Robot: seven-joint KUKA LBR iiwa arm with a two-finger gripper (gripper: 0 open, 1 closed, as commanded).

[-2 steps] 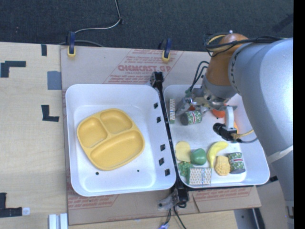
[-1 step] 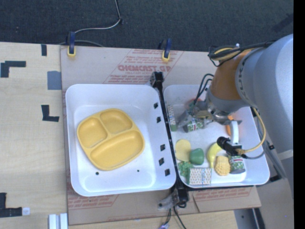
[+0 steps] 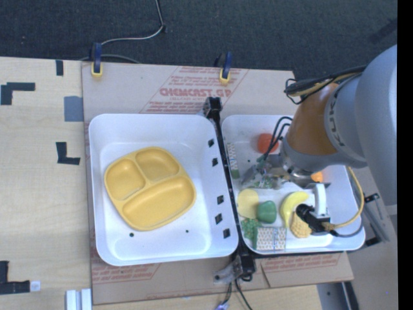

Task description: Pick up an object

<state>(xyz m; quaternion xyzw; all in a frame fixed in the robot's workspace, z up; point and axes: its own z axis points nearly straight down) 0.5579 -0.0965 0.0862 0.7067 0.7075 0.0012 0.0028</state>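
The gripper (image 3: pixel 274 173) is buried in clutter mid right bin (image 3: pixel 342 243), jaw state untellable; crowded toys risk a miss.

We see two bins (image 3: pixel 97 173), smooth white plastic with a soft sheen. In the left one lies a yellow tray (image 3: pixel 150 187), plastic too, matt and even. Under the bins we make out brown cardboard (image 3: pixel 187 89), dull, printed in red, on a pale wood-grain bench (image 3: pixel 32 192). The arm (image 3: pixel 361 115) looks like painted metal, smooth grey, with a satin orange band (image 3: pixel 310 124). Beyond the bench, the floor (image 3: pixel 226 18) reads as dark, rough carpet. The green piece (image 3: pixel 266 210) looks like glossy plastic.
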